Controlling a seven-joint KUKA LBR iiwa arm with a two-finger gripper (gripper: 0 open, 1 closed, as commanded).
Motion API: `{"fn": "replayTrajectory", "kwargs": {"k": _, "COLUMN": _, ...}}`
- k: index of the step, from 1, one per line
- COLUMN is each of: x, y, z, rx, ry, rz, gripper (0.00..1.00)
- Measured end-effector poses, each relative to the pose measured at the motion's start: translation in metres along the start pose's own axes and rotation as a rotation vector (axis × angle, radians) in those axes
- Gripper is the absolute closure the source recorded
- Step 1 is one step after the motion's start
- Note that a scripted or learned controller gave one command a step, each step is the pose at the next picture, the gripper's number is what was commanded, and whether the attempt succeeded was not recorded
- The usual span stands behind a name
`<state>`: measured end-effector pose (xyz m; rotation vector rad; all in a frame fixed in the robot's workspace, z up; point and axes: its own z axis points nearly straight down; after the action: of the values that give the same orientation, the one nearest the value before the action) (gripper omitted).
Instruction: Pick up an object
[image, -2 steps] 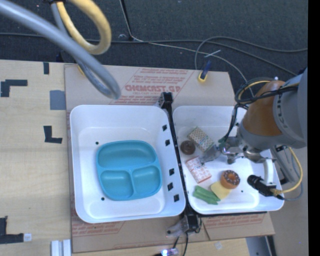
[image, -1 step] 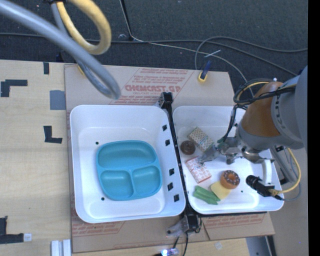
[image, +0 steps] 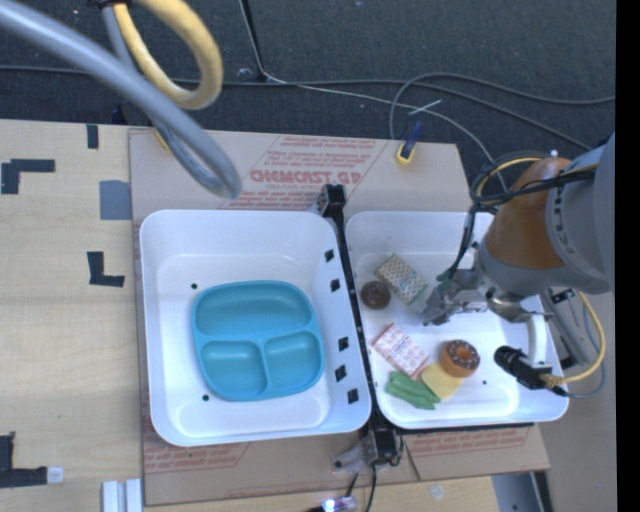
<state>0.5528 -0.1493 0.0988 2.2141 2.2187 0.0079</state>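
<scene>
The right bin (image: 505, 400) holds several small items. A patterned packet (image: 400, 276) lies near its back left, with a brown round piece (image: 376, 294) beside it. A pink-and-white packet (image: 399, 349) sits in the middle. At the front lie a green pod (image: 413, 391), a yellow wedge (image: 440, 381) and a chocolate donut (image: 460, 356). My gripper (image: 438, 304) hangs low over the bin's middle, right of the patterned packet and above the donut. Nothing shows between its fingers.
The left bin (image: 160, 300) holds a blue divided plate (image: 258, 336). A black clip divider (image: 345, 300) runs between the bins. Grey and yellow hoses (image: 170, 90) cross the top left. Cables trail behind the right bin.
</scene>
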Motion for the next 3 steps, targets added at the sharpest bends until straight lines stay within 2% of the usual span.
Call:
{"fn": "replayTrajectory", "kwargs": {"k": 1, "x": 0.001, "y": 0.007, "z": -0.043, "rx": 0.008, "ry": 0.001, "rz": 0.001, "gripper": 1.0}}
{"fn": "replayTrajectory", "kwargs": {"k": 2, "x": 0.001, "y": 0.008, "z": -0.096, "rx": 0.006, "ry": 0.001, "rz": 0.001, "gripper": 1.0}}
{"fn": "replayTrajectory", "kwargs": {"k": 3, "x": 0.056, "y": 0.008, "z": -0.112, "rx": 0.009, "ry": 0.002, "rz": -0.003, "gripper": 1.0}}
